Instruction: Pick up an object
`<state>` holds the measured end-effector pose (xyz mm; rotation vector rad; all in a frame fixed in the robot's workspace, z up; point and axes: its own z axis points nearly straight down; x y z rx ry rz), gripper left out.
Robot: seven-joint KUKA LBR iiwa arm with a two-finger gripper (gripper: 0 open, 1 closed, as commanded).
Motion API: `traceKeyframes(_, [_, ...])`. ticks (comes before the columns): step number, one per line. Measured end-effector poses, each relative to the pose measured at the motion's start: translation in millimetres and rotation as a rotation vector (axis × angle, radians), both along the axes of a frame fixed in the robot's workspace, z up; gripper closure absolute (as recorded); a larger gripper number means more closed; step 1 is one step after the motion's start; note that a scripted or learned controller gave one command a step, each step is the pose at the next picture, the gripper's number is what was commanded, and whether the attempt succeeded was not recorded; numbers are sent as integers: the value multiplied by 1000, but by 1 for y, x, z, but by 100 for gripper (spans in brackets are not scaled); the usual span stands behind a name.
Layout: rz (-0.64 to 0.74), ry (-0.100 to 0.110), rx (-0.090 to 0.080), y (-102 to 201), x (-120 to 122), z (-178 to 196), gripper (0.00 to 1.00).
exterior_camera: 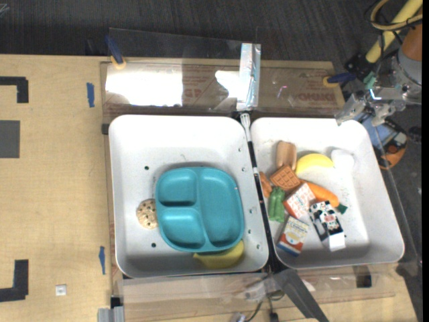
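Observation:
The right bin (385, 230) holds a heap of toy food: a yellow banana-like piece (314, 164), a brown waffle (284, 178), a tan bread stick (286, 153), an orange carrot (323, 194), a green piece (277, 205), a red and white box (299, 201), a cow-patterned carton (328, 221) and a small carton (293, 236). My gripper (370, 104) hangs beyond the right bin's far right corner, above the bench and away from all the objects. Nothing is seen in it.
The left bin (127, 139) holds a teal divided plate (199, 207), a cookie (147, 213) at the plate's left and a yellow piece (221, 256) partly under its near edge. A clear plastic sheet (181, 79) stands behind the bins. Yellow cables (392, 15) coil at top right.

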<state>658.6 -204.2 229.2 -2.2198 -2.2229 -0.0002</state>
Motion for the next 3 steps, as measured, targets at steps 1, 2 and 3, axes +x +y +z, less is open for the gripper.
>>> traceKeyframes(1, [-38,6,10,-12,-53,-107,0])
traceKeyframes(2, [-202,-4,0,43,-108,-143,0])
traceKeyframes(3, [-262,-7,-1,24,-72,-85,0])
